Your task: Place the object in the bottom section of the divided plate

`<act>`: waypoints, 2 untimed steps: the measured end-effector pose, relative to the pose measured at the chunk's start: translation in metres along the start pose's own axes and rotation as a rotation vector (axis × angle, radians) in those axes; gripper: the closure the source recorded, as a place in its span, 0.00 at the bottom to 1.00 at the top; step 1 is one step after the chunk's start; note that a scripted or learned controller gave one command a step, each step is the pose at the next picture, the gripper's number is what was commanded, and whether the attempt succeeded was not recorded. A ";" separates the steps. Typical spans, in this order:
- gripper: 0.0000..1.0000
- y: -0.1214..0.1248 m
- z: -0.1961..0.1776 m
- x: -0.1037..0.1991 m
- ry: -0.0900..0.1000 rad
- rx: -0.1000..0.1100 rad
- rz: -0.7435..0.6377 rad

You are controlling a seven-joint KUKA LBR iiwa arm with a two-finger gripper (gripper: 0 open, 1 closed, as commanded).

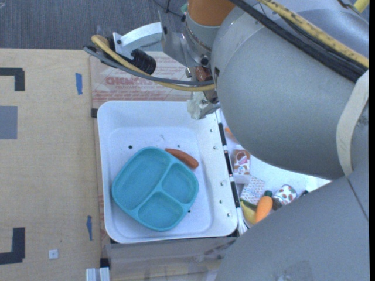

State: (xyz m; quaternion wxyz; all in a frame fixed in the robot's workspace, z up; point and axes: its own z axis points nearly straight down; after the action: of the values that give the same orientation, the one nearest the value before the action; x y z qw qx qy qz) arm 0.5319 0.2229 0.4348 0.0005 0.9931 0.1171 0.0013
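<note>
A blue divided plate (pixel 155 187) with three sections lies in the left white bin (pixel 111 127), tilted a little. An orange-brown sausage (pixel 182 157) rests on the bin floor, touching the plate's upper right rim. My gripper (pixel 201 106) hangs above the far right corner of the left bin, close to the wall shared by the two bins, apart from both the sausage and the plate. The bulky grey arm hides most of it.
The right bin (pixel 275 177) is mostly covered by the arm; a carrot (pixel 263 208), a yellow item (pixel 248 213), a red and white can (pixel 285 194) and small packets (pixel 241 160) show in it. A cardboard sheet (pixel 47 157) lies left of the bins.
</note>
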 end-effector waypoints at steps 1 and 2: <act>1.00 -0.009 0.161 -0.054 -0.008 0.002 -0.067; 1.00 0.054 0.304 -0.070 -0.009 0.004 -0.121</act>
State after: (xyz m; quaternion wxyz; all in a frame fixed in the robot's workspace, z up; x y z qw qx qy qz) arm 0.4774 0.1542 0.1308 -0.0008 0.9842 0.1768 -0.0034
